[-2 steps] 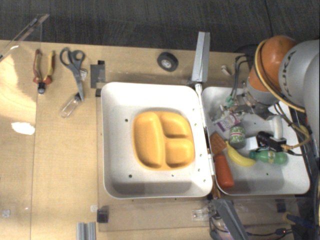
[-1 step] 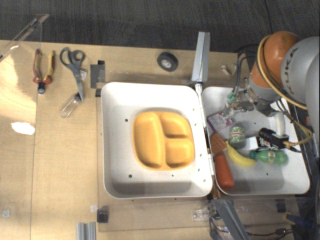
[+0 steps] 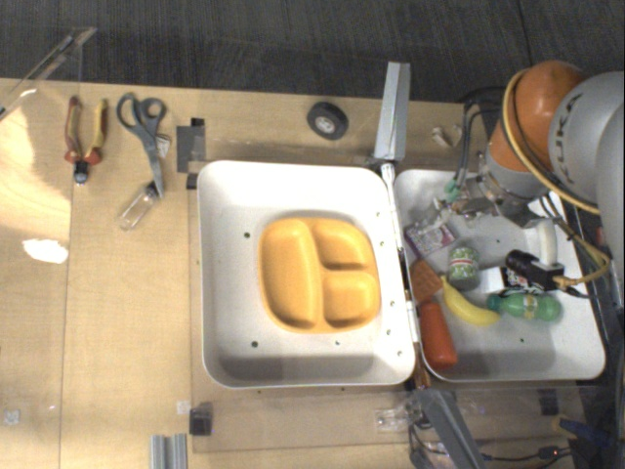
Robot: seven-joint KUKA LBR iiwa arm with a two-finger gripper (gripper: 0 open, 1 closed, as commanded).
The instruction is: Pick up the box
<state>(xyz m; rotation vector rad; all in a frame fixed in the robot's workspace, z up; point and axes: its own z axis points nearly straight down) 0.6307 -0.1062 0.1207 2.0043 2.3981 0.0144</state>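
The arm point(image 3: 562, 125) is reaching in at the upper right of the frame, its gripper point(image 3: 467, 195) hanging over the top of the right bin point(image 3: 576, 360); whether it is open or closed, I cannot tell. The box point(image 3: 427, 279), a small orange-brown one, is lying at that bin's left edge, just above a red tube point(image 3: 437, 332) and beside a banana point(image 3: 467, 306). A yellow tray point(image 3: 317, 272) is sitting in the left bin point(image 3: 234, 340).

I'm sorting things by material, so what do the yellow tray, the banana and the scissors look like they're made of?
Yellow tray: likely molded plastic, smooth with a soft sheen and rounded compartments.
Banana: probably a plastic toy, uniform glossy yellow.
Scissors: metal blades, grey and shiny; dark handles, probably plastic.
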